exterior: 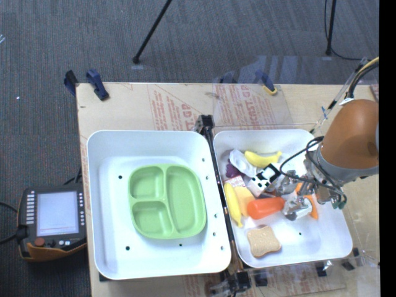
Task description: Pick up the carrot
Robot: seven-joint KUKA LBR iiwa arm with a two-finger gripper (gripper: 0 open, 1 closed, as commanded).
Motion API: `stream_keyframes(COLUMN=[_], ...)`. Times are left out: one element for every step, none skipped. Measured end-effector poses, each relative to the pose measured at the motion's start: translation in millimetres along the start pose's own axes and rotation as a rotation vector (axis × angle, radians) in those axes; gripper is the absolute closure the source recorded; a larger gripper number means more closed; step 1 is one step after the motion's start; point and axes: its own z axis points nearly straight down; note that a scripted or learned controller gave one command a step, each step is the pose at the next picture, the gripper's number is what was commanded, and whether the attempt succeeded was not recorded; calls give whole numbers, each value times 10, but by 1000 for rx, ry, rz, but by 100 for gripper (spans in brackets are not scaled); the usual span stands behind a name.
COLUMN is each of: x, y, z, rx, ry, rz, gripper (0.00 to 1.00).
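A smooth green compartment plate [167, 202] is seen in the left white bin [105, 166], well to the claw's left. In the right bin [334, 243], a glossy yellow corn-like piece [233, 204] and a curved banana [262, 158] lie left of the claw. The carrot [266, 207], a blunt orange cone, lies touching the claw's left side, above a toast slice [263, 241]. The claw [298, 208] is lowered from the right beneath the orange-banded wrist [351, 135]; whether it is spread or pinching cannot be told.
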Motion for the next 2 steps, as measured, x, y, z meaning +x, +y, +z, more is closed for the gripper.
stream_keyframes(x=[-19, 593], y=[30, 86], z=[-91, 120], rx=[-1, -4], ry=[-2, 13], rz=[-8, -134], gripper=[100, 100])
